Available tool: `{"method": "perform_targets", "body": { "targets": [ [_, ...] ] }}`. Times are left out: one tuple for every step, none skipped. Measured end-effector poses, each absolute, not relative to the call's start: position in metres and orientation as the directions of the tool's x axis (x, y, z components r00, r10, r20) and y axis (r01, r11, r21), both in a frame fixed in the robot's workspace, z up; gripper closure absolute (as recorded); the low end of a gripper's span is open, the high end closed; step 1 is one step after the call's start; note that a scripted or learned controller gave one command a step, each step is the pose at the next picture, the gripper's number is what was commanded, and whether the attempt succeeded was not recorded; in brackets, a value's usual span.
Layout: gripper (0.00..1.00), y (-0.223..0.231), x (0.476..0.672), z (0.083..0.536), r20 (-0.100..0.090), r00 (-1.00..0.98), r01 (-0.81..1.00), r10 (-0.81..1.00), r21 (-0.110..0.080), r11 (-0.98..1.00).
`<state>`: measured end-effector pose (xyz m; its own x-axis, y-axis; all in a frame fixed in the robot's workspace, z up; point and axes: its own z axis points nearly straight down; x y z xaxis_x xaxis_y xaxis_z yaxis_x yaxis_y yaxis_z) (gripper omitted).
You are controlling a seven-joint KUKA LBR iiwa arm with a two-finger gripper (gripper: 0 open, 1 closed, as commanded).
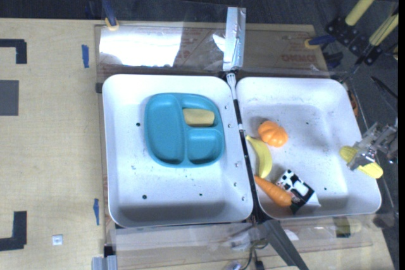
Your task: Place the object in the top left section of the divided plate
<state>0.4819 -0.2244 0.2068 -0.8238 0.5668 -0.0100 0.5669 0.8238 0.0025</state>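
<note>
Gripper (372,150) hovering at right bin's (316,98) right wall
Yellow piece (362,161) lying at it, hold impossible to tell; likely light, stiff, slippery, best pinched mid-body for the plate (166,136).

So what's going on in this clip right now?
A robot arm's claw sits at the right edge of the right bin, by a small yellow object; whether it grips it is unclear. That bin also holds an orange pumpkin-like toy, a banana, a carrot and a black-and-white toy. In the left bin, the blue divided plate has a tan piece in its upper right section.
</note>
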Motion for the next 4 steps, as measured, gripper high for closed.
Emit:
{"method": "perform_targets", "body": {
  "targets": [
    [0.0, -0.224, 0.481, 0.204, -0.004, -0.824, 0.567, 0.567, 0.002, 0.824],
    [0.0, -0.171, 0.544, 0.155, -0.004, -0.961, 0.275, 0.275, 0.003, 0.961],
    [0.0, -0.126, 0.604, 0.175, -0.01, -0.998, -0.059, -0.059, 0.001, 0.998],
    [0.0, -0.123, 0.645, 0.115, -0.007, -0.902, -0.433, -0.433, 0.0, 0.902]
  ]
}}
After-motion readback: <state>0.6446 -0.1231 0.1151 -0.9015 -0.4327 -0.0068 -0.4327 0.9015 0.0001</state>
